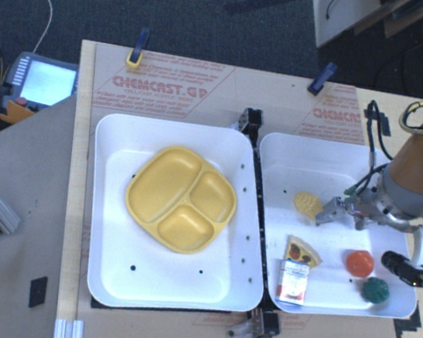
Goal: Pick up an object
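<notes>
My gripper hangs low over the middle of the right bin, reaching in from the right. Its tip is just right of a small yellow ridged object; I cannot tell whether they touch. Nearer the front lie a pizza-slice toy, a small white and red carton, a red ball-like toy and a dark green round toy. Nothing shows held in the gripper.
The left bin holds a yellow divided plate. A black clamp sits at the back between the bins. Cables hang near the arm at the right bin's far right corner.
</notes>
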Controlling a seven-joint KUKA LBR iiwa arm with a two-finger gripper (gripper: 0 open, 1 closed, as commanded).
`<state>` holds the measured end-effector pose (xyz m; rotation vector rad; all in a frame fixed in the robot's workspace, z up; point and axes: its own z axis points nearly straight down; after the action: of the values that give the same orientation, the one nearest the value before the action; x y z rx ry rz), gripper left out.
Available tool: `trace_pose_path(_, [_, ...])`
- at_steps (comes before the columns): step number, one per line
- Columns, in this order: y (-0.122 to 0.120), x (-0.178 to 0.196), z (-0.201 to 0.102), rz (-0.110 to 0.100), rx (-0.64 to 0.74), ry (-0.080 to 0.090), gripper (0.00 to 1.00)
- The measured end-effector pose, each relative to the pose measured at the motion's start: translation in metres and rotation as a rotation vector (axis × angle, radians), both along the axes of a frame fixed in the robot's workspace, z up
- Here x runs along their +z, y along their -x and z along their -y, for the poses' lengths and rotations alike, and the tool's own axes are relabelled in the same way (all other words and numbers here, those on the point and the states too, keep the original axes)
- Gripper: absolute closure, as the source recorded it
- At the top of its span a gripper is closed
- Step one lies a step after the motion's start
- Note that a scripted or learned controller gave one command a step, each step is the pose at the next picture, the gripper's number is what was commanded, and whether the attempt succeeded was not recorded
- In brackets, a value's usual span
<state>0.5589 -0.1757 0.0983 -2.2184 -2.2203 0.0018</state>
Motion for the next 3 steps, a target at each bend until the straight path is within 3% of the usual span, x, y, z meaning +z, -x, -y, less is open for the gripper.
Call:
trace_pose_path(1, [0.000,-0.014,0.000,0.000,-0.001,0.000,0.00])
trace_pose_path(2, [-0.001,-0.003,0.000,0.003,-0.001,0.001,1.00])
trace_pose_path(3, [-0.008,0.059,-0.002,0.009,0.000,0.003,1.00])
